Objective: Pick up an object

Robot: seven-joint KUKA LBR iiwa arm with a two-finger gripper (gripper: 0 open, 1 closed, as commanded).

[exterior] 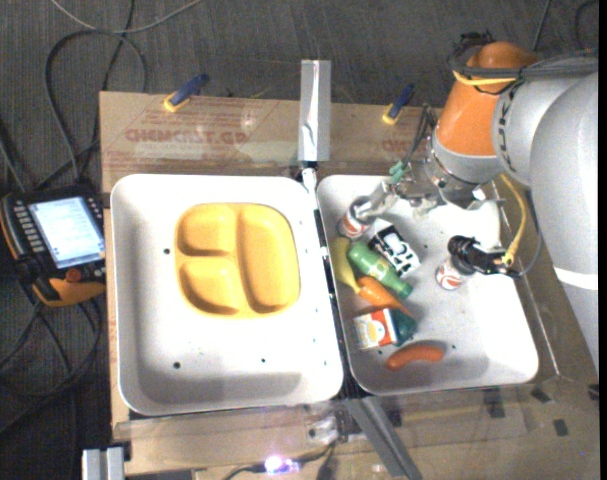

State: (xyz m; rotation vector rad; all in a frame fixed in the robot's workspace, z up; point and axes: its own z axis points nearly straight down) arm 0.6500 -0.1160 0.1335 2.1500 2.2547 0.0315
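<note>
Green bottle (pixel 377 269) lies just below the gripper (pixel 375 204) in the right bin (pixel 503 353); gripper's state can't be told.

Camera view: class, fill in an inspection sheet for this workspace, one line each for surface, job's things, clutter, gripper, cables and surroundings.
Surface: bench bearing left bin and right bin.
Job's things: green bottle, carrot, carton, sausage, can and black-and-white box, all in the right bin.
Clutter: yellow tray in the left bin.
Gripper: gripper low over the right bin's far left corner.
Cables: cables on the floor.
Surroundings: pendant left of the bench.
</note>
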